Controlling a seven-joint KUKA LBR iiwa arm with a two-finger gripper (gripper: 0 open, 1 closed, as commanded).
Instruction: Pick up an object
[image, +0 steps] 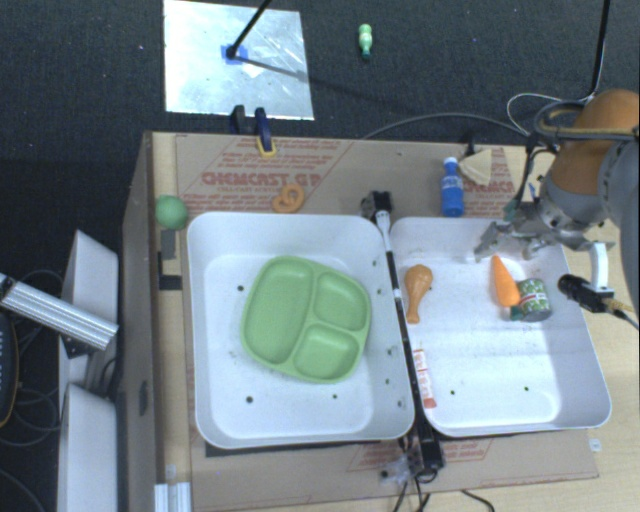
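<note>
the tool (497, 240), grip state unclear, hovered just above the carrot (505, 282), likely light, stiff, slick; best pinched mid-body.

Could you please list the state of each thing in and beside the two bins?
Green divided plastic tray: flat in left bin.
Tan toy drumstick: lying in right bin.
Orange toy carrot: lying, touching the can.
Green labelled can: on its side.
Blue bottle: upright behind the bins.
Gripper: above right bin's far edge.

arm (600, 160) cut off at right edge, pincer (500, 240) blurred
</note>
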